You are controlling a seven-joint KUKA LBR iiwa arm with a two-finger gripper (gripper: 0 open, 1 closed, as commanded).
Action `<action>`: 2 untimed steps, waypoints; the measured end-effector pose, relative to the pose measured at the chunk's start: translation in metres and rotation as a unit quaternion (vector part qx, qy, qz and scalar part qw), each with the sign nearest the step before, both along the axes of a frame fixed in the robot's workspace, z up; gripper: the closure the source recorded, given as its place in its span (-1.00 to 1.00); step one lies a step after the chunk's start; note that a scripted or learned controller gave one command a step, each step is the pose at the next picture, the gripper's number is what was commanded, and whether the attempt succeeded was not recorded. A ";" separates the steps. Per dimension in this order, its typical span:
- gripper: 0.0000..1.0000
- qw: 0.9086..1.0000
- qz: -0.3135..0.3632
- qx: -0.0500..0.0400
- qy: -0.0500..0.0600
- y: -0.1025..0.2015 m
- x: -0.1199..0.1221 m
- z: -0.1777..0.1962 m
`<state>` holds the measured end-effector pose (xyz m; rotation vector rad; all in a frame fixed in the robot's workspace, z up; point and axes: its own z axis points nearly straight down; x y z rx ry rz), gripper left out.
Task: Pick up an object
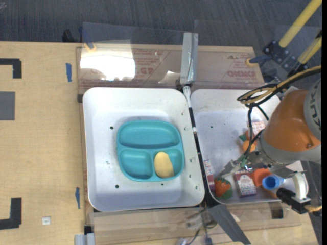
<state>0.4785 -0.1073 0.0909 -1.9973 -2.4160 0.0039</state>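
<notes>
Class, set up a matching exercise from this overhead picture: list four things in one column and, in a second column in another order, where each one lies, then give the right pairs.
Things
1. yellow lemon-shaped object
2. turquoise divided plastic tray
3. red tomato-like toy with a green top
4. blue bottle cap

Places
A. centre of the left white bin
B. front edge of the right white bin, by the divider
C. lower right compartment of the tray
D. front of the right bin, under the arm

Pairs: 1-C, 2-A, 3-B, 4-D
</notes>
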 end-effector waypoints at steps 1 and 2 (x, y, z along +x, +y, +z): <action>-1.00 1.000 -0.022 -0.001 -0.005 0.031 0.003 0.093; -1.00 0.999 -0.032 -0.002 -0.003 -0.007 0.002 0.111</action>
